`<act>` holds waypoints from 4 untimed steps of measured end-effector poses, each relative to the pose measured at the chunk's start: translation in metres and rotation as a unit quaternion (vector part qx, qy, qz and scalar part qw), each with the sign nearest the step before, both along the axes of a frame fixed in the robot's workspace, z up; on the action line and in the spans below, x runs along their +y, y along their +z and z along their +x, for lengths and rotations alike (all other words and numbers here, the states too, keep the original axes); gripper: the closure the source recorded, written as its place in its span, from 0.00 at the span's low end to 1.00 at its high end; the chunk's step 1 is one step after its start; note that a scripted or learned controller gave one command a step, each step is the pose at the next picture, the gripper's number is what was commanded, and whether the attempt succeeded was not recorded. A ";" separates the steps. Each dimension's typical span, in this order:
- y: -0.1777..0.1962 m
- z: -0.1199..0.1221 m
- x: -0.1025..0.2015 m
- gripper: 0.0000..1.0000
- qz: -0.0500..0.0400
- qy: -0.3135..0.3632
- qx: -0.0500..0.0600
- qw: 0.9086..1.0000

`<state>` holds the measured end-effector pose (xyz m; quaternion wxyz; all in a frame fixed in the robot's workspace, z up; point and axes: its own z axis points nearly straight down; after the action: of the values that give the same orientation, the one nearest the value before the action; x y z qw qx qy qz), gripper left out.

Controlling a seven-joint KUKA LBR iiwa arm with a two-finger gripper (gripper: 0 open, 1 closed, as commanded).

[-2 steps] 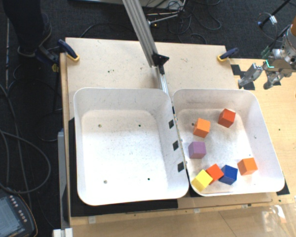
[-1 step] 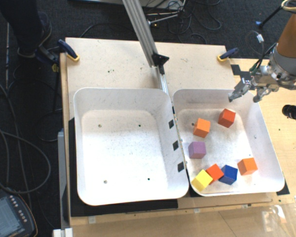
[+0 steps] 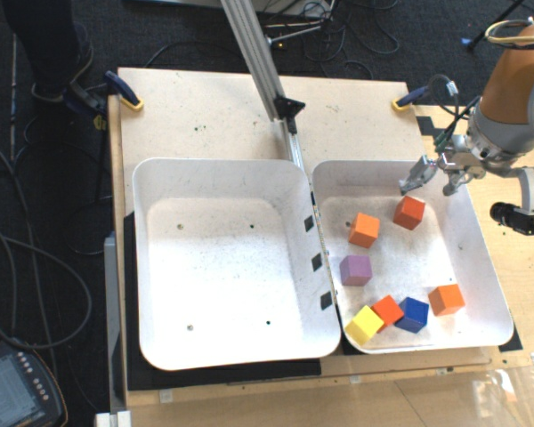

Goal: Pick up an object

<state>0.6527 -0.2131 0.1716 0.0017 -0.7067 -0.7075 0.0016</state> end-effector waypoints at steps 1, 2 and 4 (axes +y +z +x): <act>-0.045 0.005 -0.002 0.00 0.000 0.001 -0.001 1.000; -0.031 0.007 -0.002 1.00 -0.001 0.002 -0.004 1.000; 0.059 0.020 -0.005 1.00 -0.001 0.001 -0.006 1.000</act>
<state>0.6723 -0.2178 0.2306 -0.0031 -0.7062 -0.7080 -0.0015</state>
